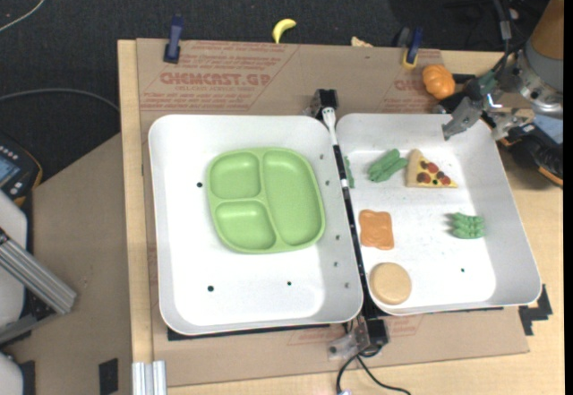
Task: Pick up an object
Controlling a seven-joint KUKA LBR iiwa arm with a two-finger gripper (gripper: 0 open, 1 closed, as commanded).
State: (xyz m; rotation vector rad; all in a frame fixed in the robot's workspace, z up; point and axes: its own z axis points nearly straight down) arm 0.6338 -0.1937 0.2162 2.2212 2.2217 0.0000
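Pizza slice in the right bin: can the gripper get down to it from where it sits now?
Probably yes. The gripper hovers over the right bin's far corner, and the pizza slice lies flat just below it in view, apart from the green toy beside it, with nothing lying over it.

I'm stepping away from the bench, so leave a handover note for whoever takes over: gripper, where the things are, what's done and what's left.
Gripper: at the right bin's far right corner, nothing seen between its fingers.
Right bin holds the pizza slice, two green pieces, an orange waffle and a round tan cookie.
Left bin holds the green divided plate.
Done: no pick yet.
Left: descend on one item, probably the nearby pizza slice, grip and lift.
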